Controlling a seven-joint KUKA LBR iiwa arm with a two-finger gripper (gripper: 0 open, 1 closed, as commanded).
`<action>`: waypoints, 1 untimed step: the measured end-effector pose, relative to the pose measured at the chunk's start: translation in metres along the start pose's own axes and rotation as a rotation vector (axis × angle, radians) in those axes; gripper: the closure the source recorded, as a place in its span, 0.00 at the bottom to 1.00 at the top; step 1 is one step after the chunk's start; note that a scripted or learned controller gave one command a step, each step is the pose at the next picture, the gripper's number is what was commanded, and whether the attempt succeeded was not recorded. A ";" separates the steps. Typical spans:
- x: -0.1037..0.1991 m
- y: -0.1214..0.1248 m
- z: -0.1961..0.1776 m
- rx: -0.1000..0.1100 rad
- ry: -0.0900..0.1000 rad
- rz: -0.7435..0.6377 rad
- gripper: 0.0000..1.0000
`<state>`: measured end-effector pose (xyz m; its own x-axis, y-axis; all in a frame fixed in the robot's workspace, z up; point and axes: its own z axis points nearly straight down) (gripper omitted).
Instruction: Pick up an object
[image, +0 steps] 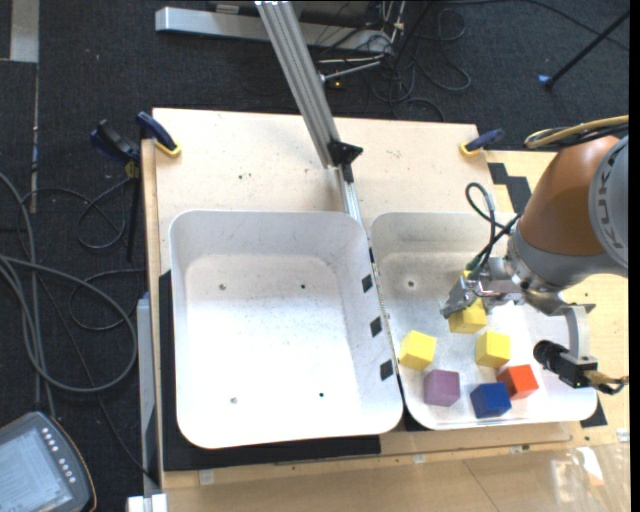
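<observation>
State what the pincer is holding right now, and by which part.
Cannot be told for sure: the pincer sits right on top of a yellow block in the right bin, covering the block's upper part.

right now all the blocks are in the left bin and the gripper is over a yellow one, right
Not quite. The camera view shows the blocks in the right bin, not the left bin. The gripper is indeed over a yellow block.

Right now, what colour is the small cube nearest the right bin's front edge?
Blue: the small blue cube, seen in the camera view.
</observation>
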<state>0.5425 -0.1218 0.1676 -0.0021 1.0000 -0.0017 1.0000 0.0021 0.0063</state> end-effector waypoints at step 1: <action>0.001 0.004 -0.043 0.001 0.000 -0.001 1.00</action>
<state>0.5467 -0.1210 0.2104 -0.0031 1.0000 -0.0014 1.0000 0.0031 0.0053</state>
